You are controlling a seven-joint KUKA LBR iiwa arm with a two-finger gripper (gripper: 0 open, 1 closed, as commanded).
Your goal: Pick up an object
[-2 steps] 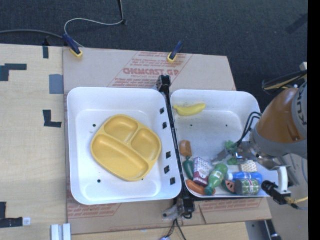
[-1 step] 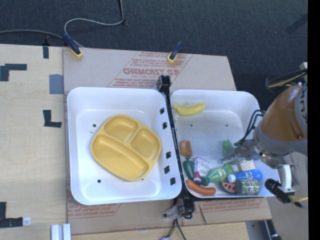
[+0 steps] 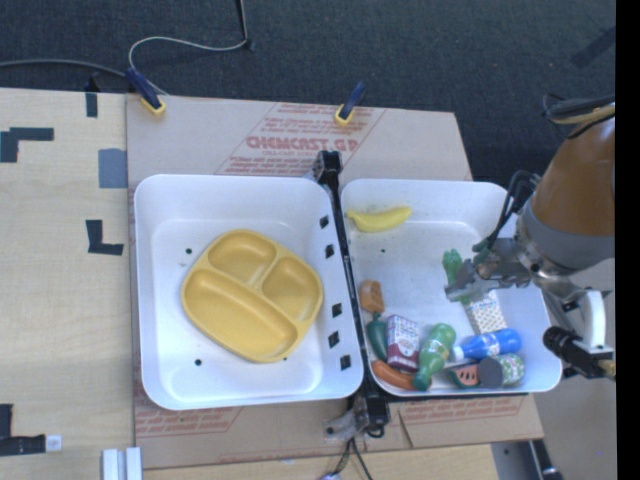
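Lying heaped toward 6 o'clock of the right bin [image 3: 500, 196]: green bottle [image 3: 433, 353], blue bottle [image 3: 490, 345], red carton [image 3: 402, 340], watermelon slice [image 3: 466, 375], carrot [image 3: 391, 374]. One yellow banana [image 3: 378, 218] at 11 o'clock, well apart. Hovering at 3 o'clock over that bin, gripper [image 3: 470, 276]; finger spread: cannot tell. Holding one yellow divided plate [image 3: 252, 294], the left bin [image 3: 160, 268]. Two bins, resting on cardboard sheet [image 3: 400, 138] atop wooden bench [image 3: 50, 318]; dark carpet [image 3: 400, 28] at 12 o'clock.
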